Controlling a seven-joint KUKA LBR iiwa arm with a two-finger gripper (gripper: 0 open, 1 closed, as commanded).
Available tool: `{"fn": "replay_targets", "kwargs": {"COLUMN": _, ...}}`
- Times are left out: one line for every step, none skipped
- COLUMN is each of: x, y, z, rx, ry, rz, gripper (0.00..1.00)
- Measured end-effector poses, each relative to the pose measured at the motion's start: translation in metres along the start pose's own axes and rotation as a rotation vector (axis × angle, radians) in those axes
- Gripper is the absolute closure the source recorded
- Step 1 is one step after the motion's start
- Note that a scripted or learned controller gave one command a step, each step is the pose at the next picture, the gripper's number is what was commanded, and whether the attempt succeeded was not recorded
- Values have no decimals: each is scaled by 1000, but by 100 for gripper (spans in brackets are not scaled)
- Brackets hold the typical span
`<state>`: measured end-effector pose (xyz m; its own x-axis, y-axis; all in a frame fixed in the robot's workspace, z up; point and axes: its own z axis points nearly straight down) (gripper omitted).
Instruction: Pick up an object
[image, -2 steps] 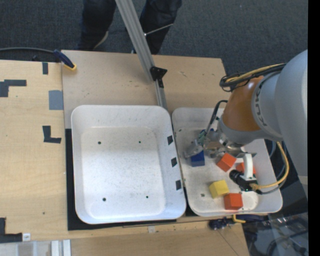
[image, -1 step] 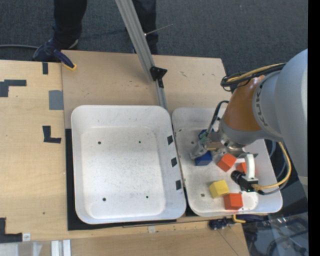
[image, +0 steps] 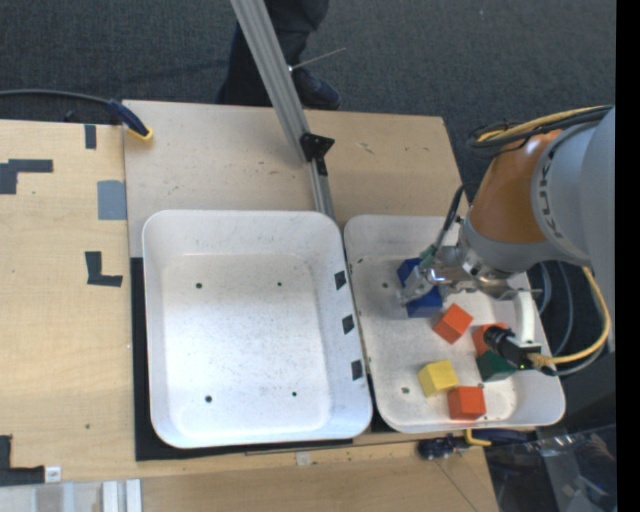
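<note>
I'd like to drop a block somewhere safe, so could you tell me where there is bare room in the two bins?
The left bin is bare white floor from wall to wall. In the right bin, only the strip along its left wall is free. The gripper, blue block, orange block, yellow block and red block crowd the rest.

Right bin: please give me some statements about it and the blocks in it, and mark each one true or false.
1. The yellow block lies in the right bin. True.
2. The gripper is over the left bin. False: it is over the right bin, at the blue block.
3. An orange block lies between the blue block and the yellow block. True.
4. The yellow block rests on top of the blue block. False: they lie apart, the yellow one nearer the bin's front edge.
5. A green block lies near the right bin's right side. True.
</note>
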<state>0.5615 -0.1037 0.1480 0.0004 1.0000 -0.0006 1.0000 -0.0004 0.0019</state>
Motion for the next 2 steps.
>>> {"fn": "replay_targets", "kwargs": {"x": 4, "y": -1, "z": -62, "rx": -3, "ry": 0, "rz": -2, "gripper": 100}}
{"fn": "replay_targets", "kwargs": {"x": -2, "y": 3, "z": -124, "rx": -3, "ry": -1, "rz": -2, "gripper": 100}}
